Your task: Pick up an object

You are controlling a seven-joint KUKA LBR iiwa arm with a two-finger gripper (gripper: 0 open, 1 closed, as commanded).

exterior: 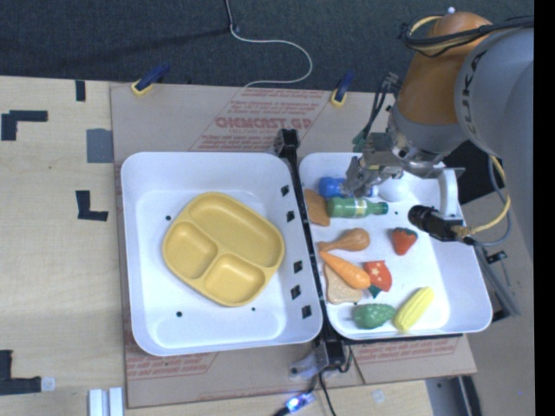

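Two white bins [139, 232] sit on the table. One yellow divided plate [223, 248] lies in the left bin. The right bin holds one green bottle [355, 206], one carrot [347, 273], one strawberry [404, 240], one corn cob [414, 308] and one drumstick [345, 241].

arm [507, 68]: grey | orange band [434, 76] | black and yellow cables

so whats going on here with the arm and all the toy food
The grey and orange arm reaches in over the right bin, its gripper low above the green bottle and the blue object at the bin's far end. Nothing is visibly lifted yet. Toy food lies around it: a carrot, a strawberry and corn. The left bin holds a yellow divided plate.
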